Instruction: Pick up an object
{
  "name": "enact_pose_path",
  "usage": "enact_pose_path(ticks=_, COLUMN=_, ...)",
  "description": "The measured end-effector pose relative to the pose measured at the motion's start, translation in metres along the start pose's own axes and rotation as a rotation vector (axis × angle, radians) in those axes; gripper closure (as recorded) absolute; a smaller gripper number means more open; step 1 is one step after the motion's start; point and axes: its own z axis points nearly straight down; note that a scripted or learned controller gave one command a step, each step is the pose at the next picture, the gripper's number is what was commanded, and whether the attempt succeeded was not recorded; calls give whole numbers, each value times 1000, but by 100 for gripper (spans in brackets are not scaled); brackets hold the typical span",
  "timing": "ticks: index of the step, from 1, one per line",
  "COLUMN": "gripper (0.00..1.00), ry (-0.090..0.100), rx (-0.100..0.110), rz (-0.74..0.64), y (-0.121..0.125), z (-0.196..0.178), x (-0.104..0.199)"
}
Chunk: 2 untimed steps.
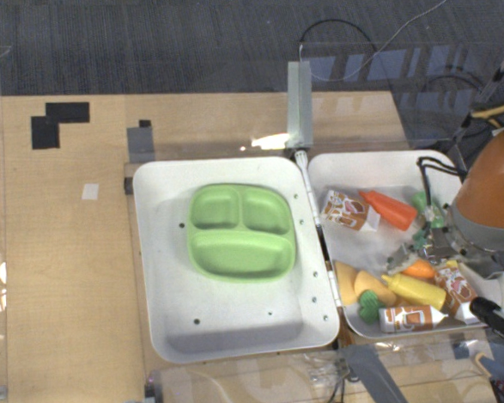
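Reaching in from the right edge of the view, the grey arm with its orange band point(495, 190) extends over the right-hand shallow white bin point(353, 170). The two-finger gripper point(421, 250) sits low among the objects near the centre of that bin. Whether its fingers are apart or together cannot be determined, and no object is visibly held between them.

The right-hand bin contains several toy food items:
- A small brown-and-white carton point(347, 210) lies near the upper left of the bin.
- An orange plastic carrot with a green top point(389, 209) lies just beside the carton, on its right.
- A yellow plastic bottle-shaped piece point(417, 290) lies below the gripper, tilted.
- A pale orange wedge point(354, 280) rests near the left wall, with a small green broccoli-like piece point(369, 301) touching its lower edge.
- A second brown-and-white carton point(410, 318) lies along the lower wall.

The left-hand shallow white bin point(166, 271) holds a green plastic plate divided into three compartments point(240, 231), positioned near its centre. Both bins sit side by side on the light wooden bench point(68, 278).
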Motion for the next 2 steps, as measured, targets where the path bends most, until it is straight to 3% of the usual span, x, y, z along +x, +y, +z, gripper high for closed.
enact_pose_path(ticks=1, gripper=0, ry=-13, rx=-40, rz=195, y=14, z=18, x=-2)
enact_pose_path(ticks=2, gripper=100, ry=-6, rx=-26, rz=191, y=12, z=15, x=3)
